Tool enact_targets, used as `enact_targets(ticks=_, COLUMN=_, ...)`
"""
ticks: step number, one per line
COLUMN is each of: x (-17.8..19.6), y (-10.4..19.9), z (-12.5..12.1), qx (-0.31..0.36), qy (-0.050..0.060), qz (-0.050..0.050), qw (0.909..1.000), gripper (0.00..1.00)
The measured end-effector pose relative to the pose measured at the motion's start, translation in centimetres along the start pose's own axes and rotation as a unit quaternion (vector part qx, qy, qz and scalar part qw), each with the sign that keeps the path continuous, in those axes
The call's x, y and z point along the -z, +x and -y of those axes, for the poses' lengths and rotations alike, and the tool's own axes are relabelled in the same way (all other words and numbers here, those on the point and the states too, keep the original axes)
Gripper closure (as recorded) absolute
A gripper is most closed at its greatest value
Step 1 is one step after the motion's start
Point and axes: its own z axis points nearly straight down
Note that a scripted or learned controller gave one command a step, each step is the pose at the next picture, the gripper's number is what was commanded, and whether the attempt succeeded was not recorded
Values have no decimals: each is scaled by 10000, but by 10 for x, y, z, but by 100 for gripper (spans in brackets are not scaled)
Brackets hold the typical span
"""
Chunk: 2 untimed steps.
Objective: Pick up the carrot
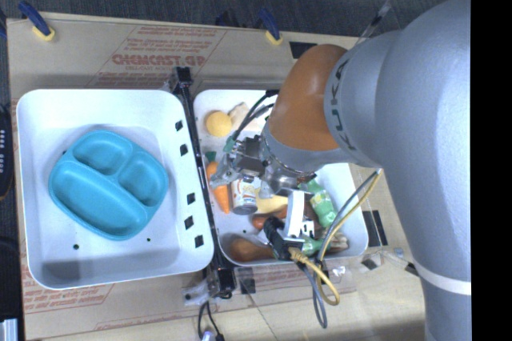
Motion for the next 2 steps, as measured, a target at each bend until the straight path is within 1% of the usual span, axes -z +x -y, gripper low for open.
enact_targets(ticks=1, x=1, y=-7, z=-53, qx=-426, qy=-14, qz=10, qw=9991, gripper=0)
enact_targets(ticks=2, x=-96, y=-66, z=-25, qx=-493, qy=20, qz=-14, qw=9988, gripper=0)
